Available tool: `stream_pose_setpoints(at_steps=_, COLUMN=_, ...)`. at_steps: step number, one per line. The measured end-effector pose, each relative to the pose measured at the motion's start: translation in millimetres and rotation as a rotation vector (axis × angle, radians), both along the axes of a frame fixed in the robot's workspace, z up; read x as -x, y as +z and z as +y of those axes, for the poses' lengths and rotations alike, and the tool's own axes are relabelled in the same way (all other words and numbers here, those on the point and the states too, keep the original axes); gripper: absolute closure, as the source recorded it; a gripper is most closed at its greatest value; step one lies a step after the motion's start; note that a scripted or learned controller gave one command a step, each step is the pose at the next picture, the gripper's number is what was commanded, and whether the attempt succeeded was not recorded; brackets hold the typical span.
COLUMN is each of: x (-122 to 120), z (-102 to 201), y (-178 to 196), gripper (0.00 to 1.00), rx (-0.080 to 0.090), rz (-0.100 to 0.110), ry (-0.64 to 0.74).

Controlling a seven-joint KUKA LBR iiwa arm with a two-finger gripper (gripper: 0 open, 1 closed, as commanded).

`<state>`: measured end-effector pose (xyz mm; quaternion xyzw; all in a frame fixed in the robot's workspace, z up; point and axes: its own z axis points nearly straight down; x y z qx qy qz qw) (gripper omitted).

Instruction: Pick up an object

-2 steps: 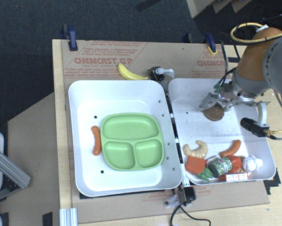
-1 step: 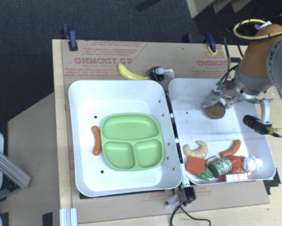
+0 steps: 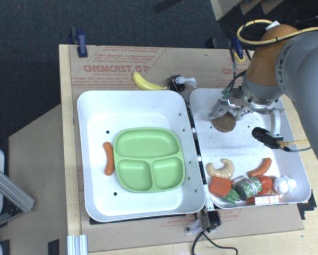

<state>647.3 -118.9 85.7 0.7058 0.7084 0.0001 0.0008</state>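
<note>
Pincer (image 3: 226,109): low over the far left of the right bin (image 3: 238,147); apart or together, I cannot tell.
Brown round piece (image 3: 224,124): on that bin's floor, right at the pincer's near side.
Left bin (image 3: 143,113): green divided plate (image 3: 148,158), orange sausage (image 3: 109,158) just left of it.
Bench (image 3: 121,62): banana (image 3: 146,83) beyond the left bin.

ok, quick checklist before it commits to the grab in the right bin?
1. Gripper over the brown round piece: ok.
2. Piece lies alone on the right bin floor, nothing touching it: ok.
3. Toy pile at the near end is apart from the gripper: ok.
4. Grasp on the piece: cannot tell.
5. Piece lifted off the floor: cannot tell.
</note>
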Motion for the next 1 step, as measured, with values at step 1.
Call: stream_pose_setpoints(at_steps=1, x=63.2, z=63.7, y=105.0, gripper=1.00, rx=-0.005, rz=-0.001, ry=0.002)
